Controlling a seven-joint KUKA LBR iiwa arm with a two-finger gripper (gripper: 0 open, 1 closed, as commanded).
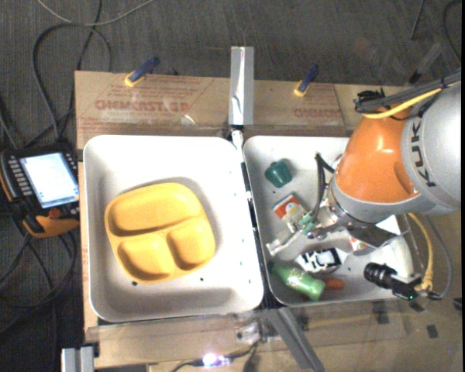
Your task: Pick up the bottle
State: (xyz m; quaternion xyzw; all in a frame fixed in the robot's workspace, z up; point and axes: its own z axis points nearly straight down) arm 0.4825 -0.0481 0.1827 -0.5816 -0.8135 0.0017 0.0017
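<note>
I see two-finger gripper [319, 248] low in right white bin [256, 208], under orange-banded wrist. Finger spread: cannot tell, wrist hides them. Green plastic bottle [298, 280] lies on side just below gripper, near bin's front wall. Nothing visibly held.

We are looking at a robotics lab: an industrial arm [395, 169] works over two white bins [170, 149] on a cardboard-covered bench [178, 99] held by clamps [142, 70], with a handheld control screen [46, 180] and loose cables [62, 22] on grey carpet [294, 14].
</note>
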